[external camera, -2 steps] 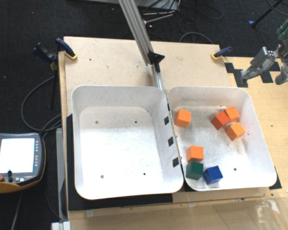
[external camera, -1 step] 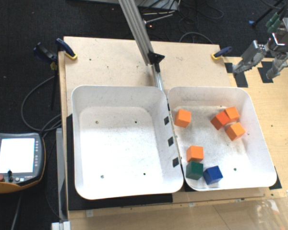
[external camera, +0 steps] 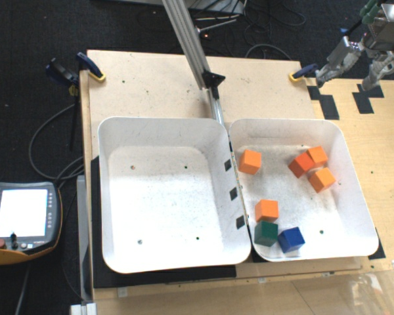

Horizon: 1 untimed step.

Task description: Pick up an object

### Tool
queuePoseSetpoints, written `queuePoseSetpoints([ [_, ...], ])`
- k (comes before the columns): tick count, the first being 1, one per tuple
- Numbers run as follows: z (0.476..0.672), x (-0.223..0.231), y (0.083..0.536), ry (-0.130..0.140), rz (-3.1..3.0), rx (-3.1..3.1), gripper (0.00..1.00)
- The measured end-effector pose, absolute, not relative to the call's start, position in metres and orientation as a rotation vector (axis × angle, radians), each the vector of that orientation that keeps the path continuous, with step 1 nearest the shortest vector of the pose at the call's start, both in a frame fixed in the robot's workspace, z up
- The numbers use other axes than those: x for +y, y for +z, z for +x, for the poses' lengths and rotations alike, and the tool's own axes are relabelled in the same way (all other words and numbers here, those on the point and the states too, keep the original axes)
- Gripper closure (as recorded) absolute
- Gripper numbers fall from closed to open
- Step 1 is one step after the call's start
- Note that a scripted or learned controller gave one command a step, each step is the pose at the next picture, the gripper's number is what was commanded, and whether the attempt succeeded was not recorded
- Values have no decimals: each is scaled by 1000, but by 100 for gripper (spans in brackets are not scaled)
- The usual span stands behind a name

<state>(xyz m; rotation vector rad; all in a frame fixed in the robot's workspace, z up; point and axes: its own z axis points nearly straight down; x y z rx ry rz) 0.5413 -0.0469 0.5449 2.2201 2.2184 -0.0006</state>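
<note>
The right bin [external camera: 354, 195] holds several cubes. An orange cube [external camera: 250, 161] lies near its left wall and another orange cube [external camera: 267, 210] sits lower down. A cluster of an orange cube [external camera: 317, 155], a red-orange cube [external camera: 302, 164] and an orange cube [external camera: 322, 179] lies at the upper right. A green cube [external camera: 266, 233] and a blue cube [external camera: 291, 239] rest at the front edge. My gripper [external camera: 343, 80] hangs open above the bench beyond the bin's far right corner, well away from the cubes, with nothing between its fingers.
The left bin [external camera: 118, 176] stands beside the right one. A slanted aluminium bar [external camera: 187, 35] ends at the bins' shared far edge. Clamps [external camera: 92, 67] [external camera: 302, 73] grip the board's far corners. A teach pendant [external camera: 21, 223] lies at the left.
</note>
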Motion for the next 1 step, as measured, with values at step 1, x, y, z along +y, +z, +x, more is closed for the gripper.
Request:
queuePoseSetpoints([
  [1, 545, 23, 545, 2, 2211, 2232, 0],
])
